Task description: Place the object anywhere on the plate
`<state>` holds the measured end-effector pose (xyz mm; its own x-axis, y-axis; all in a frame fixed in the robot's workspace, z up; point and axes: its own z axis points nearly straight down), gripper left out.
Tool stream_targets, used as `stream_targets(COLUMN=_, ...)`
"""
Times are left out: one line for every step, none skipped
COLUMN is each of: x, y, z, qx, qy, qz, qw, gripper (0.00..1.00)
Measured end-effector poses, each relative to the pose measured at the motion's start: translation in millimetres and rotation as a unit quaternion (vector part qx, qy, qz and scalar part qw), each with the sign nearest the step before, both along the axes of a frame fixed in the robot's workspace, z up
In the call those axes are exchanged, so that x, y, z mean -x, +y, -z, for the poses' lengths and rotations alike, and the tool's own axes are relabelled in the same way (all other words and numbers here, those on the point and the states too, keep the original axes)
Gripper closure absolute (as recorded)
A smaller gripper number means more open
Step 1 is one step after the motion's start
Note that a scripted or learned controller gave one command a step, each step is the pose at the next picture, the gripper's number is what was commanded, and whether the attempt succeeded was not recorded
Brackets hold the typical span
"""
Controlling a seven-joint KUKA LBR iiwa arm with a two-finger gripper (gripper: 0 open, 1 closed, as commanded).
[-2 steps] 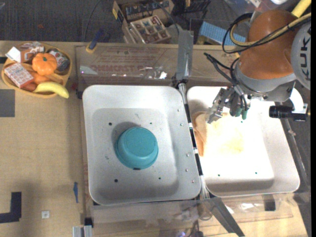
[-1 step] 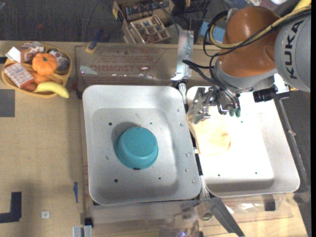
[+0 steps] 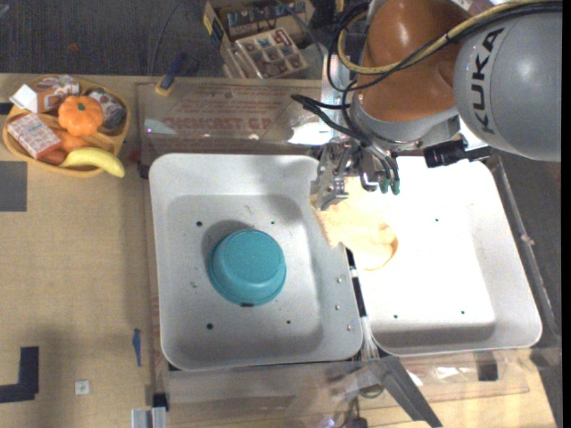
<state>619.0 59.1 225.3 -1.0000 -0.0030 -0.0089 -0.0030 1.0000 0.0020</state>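
Observation:
A teal round plate [image 3: 248, 266] lies upside-down-looking in the middle of the left white bin [image 3: 178, 194]. A pale cream, flat object [image 3: 364, 236] sits at the left edge of the right white bin [image 3: 464, 266], partly over the rim between the two bins. My gripper [image 3: 343, 181] hangs right above the object's upper left end, at the bins' shared rim. The gripper's body hides the contact point, so a hold on the object cannot be confirmed. The grey arm with its orange band [image 3: 410, 34] reaches in from the upper right.
A basket of toy food with a small pumpkin and a banana [image 3: 67, 127] stands on the bench at the far left. Boxes and cables [image 3: 259, 29] lie behind the bins. The wooden bench [image 3: 71, 283] stretches left of the bins.

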Motion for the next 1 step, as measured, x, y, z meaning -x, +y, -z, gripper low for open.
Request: stream_targets(x=-0.1, y=-0.1, z=-0.3, qx=-0.0001, qy=0.000, qz=0.000, qw=1.0000, gripper=0.00)
